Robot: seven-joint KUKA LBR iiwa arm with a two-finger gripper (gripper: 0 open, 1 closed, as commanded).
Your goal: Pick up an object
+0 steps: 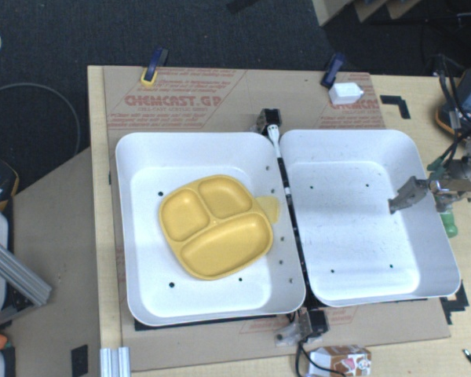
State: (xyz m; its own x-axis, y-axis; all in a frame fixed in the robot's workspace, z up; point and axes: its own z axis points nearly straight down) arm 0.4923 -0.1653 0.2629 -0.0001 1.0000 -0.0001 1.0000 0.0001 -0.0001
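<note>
While the pincer [408, 195] hangs at the outer edge of the right bin [361, 289], its grey fingertip over the white floor, I cannot tell how it is set. Well away from it, across the divider, the yellow three-compartment plate [215, 226] lies flat in the left bin [133, 210], nothing touching it.

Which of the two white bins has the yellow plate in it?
The left bin, the one farther from the gripper. The yellow divided plate lies inside it, while the right bin sits beneath the gripper.
</note>
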